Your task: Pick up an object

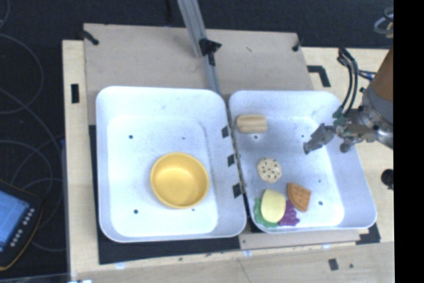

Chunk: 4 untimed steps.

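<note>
end effector over the right bin, nothing held

i reach in from the right, and my end effector point(331, 137) hangs over the upper right part of the right bin point(344, 209). its two dark fingers point(317, 140) stand apart, one stretched out to the left and one shorter on the right, with only white bin floor showing between them.

the things i could pick lie to my left and below. a tan wooden block point(251, 123) sits near the top left corner of the right bin, close to the wall shared with the left bin. a round cookie point(268, 169) with dark specks lies near the middle of the bin, well apart from my fingers. along the bottom edge, a yellow-green fruit point(272, 205) rests on something green and purple that i cannot tell apart, and an orange wedge point(299, 196) lies just beside it on the right.

the left bin point(119, 116) holds a yellow bowl point(179, 179), upright, in its lower middle. both bins sit side by side on the pale counter point(76, 142).
</note>
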### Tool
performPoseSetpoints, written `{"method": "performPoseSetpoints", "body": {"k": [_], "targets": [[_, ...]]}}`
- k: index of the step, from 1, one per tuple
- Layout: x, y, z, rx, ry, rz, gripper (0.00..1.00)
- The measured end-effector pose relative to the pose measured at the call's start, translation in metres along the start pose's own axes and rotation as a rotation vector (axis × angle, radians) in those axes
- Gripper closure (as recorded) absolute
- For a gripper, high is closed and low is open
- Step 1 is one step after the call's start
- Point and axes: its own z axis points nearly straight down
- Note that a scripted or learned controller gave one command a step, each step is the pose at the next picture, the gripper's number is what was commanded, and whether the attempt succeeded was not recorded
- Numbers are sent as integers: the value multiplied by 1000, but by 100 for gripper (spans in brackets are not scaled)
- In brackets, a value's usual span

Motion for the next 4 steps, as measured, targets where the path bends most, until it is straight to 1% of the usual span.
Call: {"method": "performPoseSetpoints", "body": {"k": [1,2,3,4], "targets": [[0,0,0,0,0,1,0],[3,-8,49,5,-1,3,0],[-3,-5,110,7,-1,4,0],[-4,-6,163,7,-1,4,0]]}}
